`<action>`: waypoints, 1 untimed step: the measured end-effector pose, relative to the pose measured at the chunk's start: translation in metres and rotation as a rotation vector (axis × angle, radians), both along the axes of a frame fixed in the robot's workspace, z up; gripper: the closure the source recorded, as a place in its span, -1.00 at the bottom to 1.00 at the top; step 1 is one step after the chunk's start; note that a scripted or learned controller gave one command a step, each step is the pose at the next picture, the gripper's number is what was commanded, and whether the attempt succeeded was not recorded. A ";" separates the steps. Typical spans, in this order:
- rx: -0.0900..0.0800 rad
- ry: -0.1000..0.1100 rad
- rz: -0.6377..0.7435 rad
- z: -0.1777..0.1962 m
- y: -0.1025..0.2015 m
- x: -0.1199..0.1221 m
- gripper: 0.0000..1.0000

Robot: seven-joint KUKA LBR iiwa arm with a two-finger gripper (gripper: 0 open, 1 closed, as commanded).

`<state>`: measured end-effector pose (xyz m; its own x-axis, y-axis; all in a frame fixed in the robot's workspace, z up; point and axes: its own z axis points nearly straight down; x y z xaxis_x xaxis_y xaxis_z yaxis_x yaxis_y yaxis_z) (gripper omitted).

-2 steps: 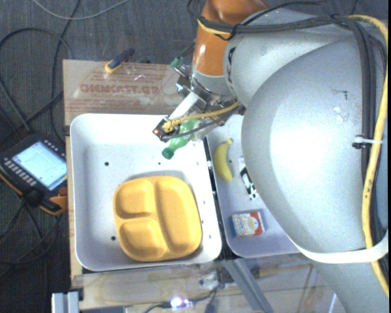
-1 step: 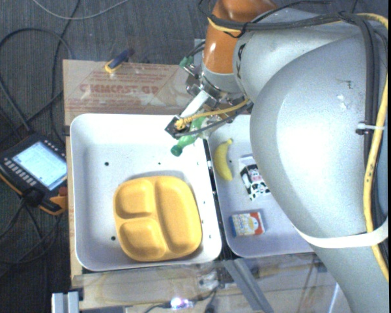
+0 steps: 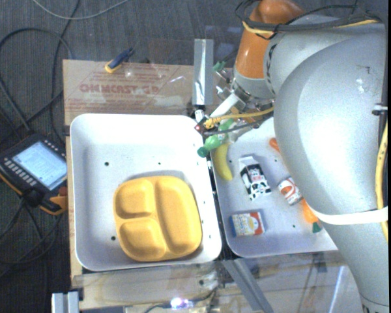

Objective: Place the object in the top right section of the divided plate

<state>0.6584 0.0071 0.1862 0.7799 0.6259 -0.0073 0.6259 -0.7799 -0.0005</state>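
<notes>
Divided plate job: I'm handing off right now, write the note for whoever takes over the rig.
Gripper: over the seam between the bins, at the far end; finger state can't be read from the camera view.
Banana: lies at the right bin's left edge, just below the gripper; a grasp is not evident.
Divided plate: yellow, in the left bin, with nothing in its sections.
Done: no placement yet.
Left: secure an object, carry it over, set it in the plate's top right section.

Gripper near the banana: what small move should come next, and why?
Probably a short descent onto the banana. The gripper sits at the right bin's upper left corner, just above the banana's green-tipped end, and the yellow divided plate in the left bin holds nothing yet.
</notes>
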 end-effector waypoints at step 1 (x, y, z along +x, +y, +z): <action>0.002 0.000 -0.036 -0.004 0.034 -0.056 1.00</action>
<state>0.6025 0.0412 0.1824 0.8017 0.5977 -0.0062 0.5977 -0.8017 -0.0016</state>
